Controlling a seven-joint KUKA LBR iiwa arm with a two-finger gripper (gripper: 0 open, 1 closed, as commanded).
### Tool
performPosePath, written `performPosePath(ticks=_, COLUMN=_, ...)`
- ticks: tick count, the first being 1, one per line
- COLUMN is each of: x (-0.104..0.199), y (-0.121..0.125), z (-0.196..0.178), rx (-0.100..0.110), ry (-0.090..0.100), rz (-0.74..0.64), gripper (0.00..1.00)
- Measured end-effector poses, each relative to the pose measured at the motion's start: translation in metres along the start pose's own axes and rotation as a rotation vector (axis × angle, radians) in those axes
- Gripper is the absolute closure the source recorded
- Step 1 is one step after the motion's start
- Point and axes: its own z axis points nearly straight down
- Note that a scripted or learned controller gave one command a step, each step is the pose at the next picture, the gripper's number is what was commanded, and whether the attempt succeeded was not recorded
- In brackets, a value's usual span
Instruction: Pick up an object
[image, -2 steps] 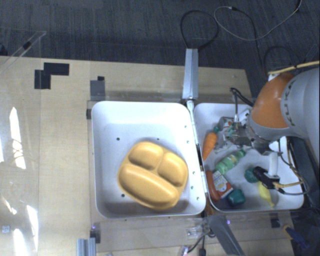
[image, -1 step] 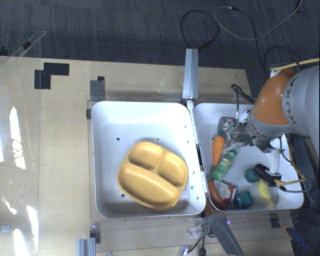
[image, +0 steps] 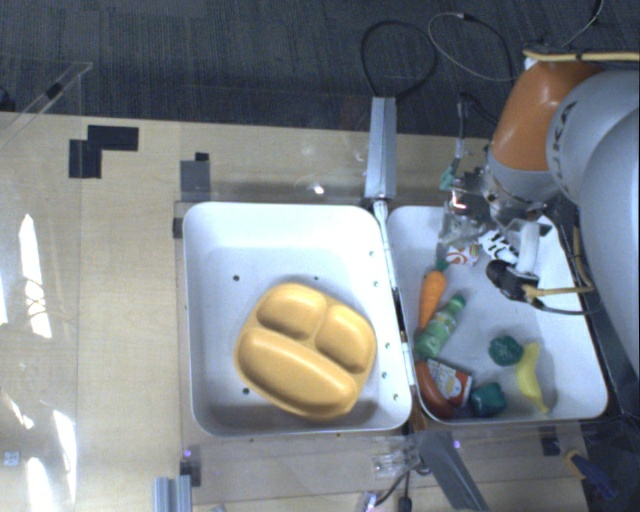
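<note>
Arm poised over the right bin (image: 600, 395), nothing lifted yet

The gripper (image: 462, 232) hangs above the bin's far end, just over the carrot (image: 431, 295), likely the nearest target; whether it is released or clenched I cannot tell. The tapered carrot, a green bottle (image: 441, 326), a glossy red pouch (image: 447, 383) and a curved banana (image: 529, 375) lie loose, while the smooth yellow bread loaf (image: 303, 347) sits alone in the left bin (image: 215, 250)

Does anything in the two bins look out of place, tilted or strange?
Nothing looks spilled or broken. The large yellow bread-shaped loaf lies alone in the left white bin. In the right white bin, the green plastic bottle lies on its side beside the orange carrot, and the flat red packet rests against the bin's left wall.
</note>
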Motion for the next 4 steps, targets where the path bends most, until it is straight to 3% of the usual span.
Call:
performPosePath(ticks=1, x=0.001, y=0.001, z=-0.012, rx=-0.005, ry=-0.001, rz=-0.008, gripper=1.00)
performPosePath(ticks=2, x=0.002, y=0.001, z=-0.012, rx=-0.005, ry=-0.001, rz=-0.009, gripper=0.00)
performPosePath(ticks=3, x=-0.054, y=-0.021, z=0.098, rx=-0.003, ry=0.000, rz=-0.187, gripper=0.00)
performPosePath(ticks=4, x=-0.052, y=-0.019, z=0.085, rx=-0.009, ry=0.003, rz=-0.189, gripper=1.00)
